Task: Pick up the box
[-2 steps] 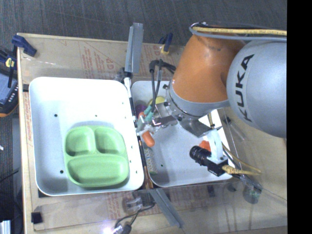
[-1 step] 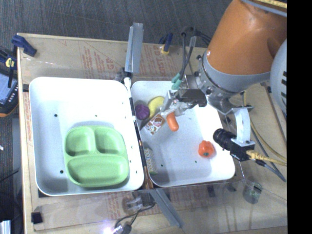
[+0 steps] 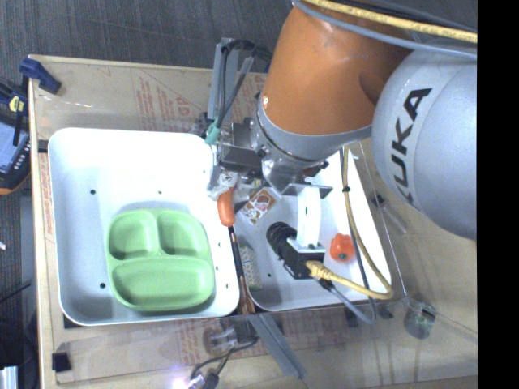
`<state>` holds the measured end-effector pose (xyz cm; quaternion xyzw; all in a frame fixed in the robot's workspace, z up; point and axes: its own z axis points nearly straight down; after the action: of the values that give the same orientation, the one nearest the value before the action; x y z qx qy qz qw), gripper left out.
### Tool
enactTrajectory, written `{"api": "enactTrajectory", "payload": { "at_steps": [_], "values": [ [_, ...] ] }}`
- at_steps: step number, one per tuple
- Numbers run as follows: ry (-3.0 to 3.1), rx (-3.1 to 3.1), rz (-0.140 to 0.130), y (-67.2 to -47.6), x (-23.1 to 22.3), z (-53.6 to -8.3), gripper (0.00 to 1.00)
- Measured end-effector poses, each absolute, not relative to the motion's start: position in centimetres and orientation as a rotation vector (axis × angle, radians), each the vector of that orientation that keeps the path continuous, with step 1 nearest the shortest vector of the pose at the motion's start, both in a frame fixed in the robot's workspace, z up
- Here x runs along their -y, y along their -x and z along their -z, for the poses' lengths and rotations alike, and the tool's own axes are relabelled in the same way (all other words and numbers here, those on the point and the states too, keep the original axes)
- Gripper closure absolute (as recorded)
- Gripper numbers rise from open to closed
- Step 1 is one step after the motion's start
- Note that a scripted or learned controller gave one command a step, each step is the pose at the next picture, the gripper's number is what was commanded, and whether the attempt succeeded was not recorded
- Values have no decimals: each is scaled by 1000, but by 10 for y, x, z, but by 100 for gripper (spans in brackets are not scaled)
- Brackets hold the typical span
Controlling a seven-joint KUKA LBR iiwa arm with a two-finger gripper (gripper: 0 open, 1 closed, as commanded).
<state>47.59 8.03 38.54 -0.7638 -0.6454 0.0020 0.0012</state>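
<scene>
A small box [image 3: 259, 207] with a red and white print lies near the left wall of the right bin [image 3: 276, 298]. My gripper [image 3: 229, 175] hangs low over that wall, just up and left of the box, and the big orange wrist band hides most of it. Nothing shows held in it. An orange carrot-shaped piece [image 3: 225, 210] sits right under the gripper, touching the box's left side.
A green divided plate [image 3: 160, 259] lies in the left bin [image 3: 73, 177]. A small orange item [image 3: 340, 247] rests in the right bin's right part. A flat patterned item [image 3: 247, 267] lies along that bin's left wall. The arm covers the bin's far half.
</scene>
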Motion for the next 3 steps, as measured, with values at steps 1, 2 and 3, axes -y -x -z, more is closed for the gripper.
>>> {"api": "enactTrajectory", "payload": {
  "at_steps": [1, 2, 3],
  "values": [
    [2386, 2042, -4, -476, -76, -353, 100],
    [2148, 2292, 3, -493, 10, -437, 100],
    [2188, 2251, -7, -476, -37, -264, 100]
  ]
}}
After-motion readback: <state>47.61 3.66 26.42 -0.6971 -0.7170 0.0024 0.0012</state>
